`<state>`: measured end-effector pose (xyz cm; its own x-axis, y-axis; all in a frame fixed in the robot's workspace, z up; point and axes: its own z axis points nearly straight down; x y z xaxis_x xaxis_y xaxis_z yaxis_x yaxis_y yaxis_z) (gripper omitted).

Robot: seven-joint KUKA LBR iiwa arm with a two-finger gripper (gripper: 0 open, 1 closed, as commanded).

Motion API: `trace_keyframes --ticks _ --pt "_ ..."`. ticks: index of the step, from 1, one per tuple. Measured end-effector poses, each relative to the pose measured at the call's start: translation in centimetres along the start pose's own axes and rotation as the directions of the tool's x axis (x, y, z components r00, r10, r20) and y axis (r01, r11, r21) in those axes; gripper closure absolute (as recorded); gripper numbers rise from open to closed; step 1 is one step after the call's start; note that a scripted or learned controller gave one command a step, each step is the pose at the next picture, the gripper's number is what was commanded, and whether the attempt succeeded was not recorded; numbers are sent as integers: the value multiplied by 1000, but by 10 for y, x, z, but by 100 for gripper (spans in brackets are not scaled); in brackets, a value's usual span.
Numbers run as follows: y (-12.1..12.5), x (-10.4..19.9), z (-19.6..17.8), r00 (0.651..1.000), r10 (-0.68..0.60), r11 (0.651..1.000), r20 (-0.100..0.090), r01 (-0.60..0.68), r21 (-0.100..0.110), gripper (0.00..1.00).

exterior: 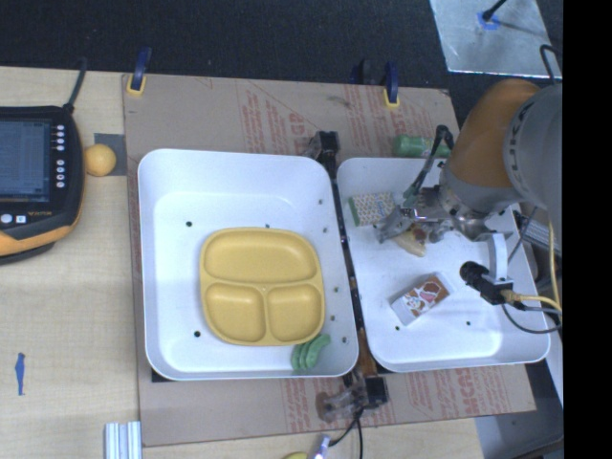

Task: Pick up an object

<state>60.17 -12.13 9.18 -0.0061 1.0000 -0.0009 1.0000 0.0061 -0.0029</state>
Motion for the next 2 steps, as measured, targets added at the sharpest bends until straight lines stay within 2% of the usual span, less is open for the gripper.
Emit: trace_keyframes --ticks 1,2 --pt "41 -21 -1 1000 2 1000 -2 -2 -1 0" --pt "24 12 0 1000 0 1000 0 0 1 0"
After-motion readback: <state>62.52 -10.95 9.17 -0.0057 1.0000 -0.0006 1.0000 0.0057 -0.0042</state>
